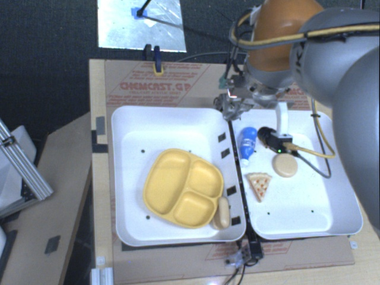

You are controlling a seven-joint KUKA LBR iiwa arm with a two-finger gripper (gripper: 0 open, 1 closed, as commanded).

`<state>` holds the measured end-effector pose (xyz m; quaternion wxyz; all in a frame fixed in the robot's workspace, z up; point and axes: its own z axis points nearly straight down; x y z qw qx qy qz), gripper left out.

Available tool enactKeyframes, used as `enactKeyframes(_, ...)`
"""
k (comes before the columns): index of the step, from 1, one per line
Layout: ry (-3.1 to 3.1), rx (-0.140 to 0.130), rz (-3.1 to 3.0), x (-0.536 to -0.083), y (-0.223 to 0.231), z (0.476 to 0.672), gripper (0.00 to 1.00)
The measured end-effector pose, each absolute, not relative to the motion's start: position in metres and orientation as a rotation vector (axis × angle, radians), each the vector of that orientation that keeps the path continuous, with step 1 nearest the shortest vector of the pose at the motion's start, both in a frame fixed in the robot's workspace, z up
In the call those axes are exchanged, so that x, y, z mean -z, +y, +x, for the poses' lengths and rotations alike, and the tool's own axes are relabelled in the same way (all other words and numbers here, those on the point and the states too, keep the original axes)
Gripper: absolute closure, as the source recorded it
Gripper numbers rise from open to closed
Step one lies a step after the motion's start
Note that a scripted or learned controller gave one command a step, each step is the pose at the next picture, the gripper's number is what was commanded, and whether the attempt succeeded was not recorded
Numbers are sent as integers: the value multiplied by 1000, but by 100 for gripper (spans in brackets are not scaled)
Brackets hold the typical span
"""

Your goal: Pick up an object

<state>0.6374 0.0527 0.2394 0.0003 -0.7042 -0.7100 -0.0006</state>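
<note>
A yellow tray (183,187) is lying in the white left bin (133,129), a blue bottle (247,142) showing in the white right bin (332,212).

Small blue bottle (247,143) flat in the right bin's upper left, beside the dividing wall.

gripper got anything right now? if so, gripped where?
Cannot tell. The gripper sits over the back edge of the right bin, just behind the blue bottle. Nothing visible between its fingers, whose state is unclear.
</note>
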Motion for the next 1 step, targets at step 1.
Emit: enactKeyframes(1,-2229,3,-2215,-232,96,637,100)
